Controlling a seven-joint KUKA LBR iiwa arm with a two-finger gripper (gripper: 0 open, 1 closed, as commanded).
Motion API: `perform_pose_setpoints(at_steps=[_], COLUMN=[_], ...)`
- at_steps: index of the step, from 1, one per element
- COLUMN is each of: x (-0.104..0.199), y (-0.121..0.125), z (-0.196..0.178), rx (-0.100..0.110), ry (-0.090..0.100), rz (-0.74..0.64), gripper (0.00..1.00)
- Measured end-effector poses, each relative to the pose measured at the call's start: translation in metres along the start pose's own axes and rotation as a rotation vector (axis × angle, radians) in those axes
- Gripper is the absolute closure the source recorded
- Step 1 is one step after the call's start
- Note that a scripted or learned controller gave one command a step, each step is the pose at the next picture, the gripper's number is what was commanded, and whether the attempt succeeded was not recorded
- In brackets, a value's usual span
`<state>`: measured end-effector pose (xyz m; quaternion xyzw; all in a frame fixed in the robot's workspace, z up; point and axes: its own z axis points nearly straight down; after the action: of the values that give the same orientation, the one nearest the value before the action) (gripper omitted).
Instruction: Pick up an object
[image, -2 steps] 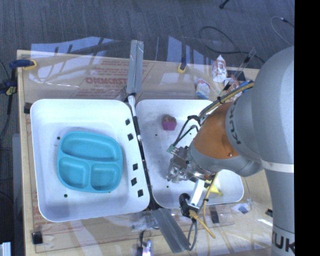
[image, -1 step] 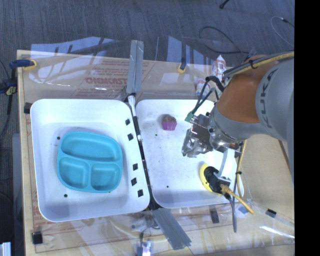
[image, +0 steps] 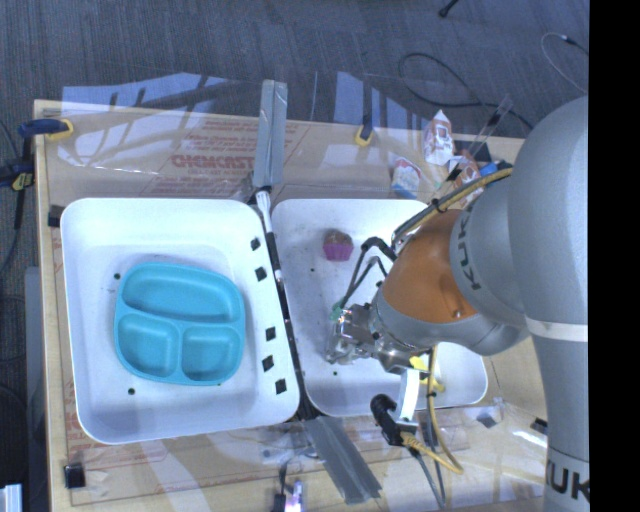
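1. As I reach in from the right side of the bench, my grey arm with its orange band (image: 430, 285) lies across the right-hand shallow white bin (image: 300, 225), covering much of its right half.
2. My metal two-finger gripper (image: 342, 340) is low over that bin's floor, near its front left corner and close to the wall it shares with the other bin.
3. I cannot tell whether my jaws are apart or together; they are too small and cluttered in the camera view, and I make out nothing between them.
4. A small, rounded purple-pink object (image: 338, 245) rests on the floor of the right bin, toward its back edge and left of centre, well apart from my gripper.
5. The left-hand shallow white bin (image: 90, 240) holds a light blue plastic tray with three compartments (image: 180, 322), lying flat near its centre.
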<state>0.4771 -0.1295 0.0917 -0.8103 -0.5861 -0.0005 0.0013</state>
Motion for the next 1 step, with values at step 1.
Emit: perform_pose_setpoints(at_steps=[1], x=[0.0443], y=[-0.0145], z=[-0.1472], rx=[0.001], ry=[-0.001], rz=[0.186], gripper=[1.0])
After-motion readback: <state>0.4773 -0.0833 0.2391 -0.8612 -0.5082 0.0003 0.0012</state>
